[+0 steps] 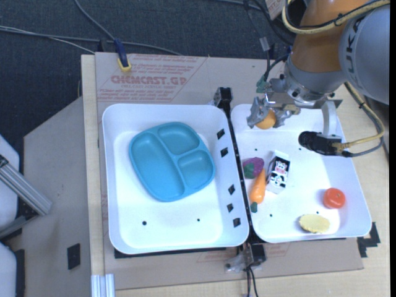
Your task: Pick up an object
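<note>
My gripper [266, 115] hangs over the far left corner of the right bin [346, 166]. A small round yellow-orange fruit [266, 122] sits between its fingers, and the gripper is shut on it. Whether the fruit is lifted off the bin floor, I cannot tell. Lower in the same bin lie a purple item [252, 166], an orange carrot [258, 189], a black-and-white box [279, 173], a red-orange round fruit [334, 198] and a pale yellow piece [314, 223].
The left bin [117, 184] holds a blue divided plate [172, 159]. A black divider with clips [228, 159] runs between the bins. A black cable part [318, 142] reaches over the right bin's far side. The arm's body [328, 36] looms above the far right.
</note>
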Controlling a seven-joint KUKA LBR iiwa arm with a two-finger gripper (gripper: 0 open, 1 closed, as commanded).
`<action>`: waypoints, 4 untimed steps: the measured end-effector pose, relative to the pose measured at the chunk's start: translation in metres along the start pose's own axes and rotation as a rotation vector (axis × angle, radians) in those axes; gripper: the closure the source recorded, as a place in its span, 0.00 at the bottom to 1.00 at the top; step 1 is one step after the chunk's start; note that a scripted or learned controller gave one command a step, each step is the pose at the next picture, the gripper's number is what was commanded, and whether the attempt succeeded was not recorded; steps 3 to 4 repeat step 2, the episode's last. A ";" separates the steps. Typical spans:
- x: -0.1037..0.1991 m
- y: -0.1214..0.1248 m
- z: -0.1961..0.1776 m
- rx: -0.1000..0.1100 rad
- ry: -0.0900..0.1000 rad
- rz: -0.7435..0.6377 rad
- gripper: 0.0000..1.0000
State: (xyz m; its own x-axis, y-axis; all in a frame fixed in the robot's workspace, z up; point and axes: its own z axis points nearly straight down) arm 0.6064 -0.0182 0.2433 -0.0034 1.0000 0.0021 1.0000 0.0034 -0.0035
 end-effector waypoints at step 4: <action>0.104 -0.053 0.012 0.001 0.001 -0.002 1.00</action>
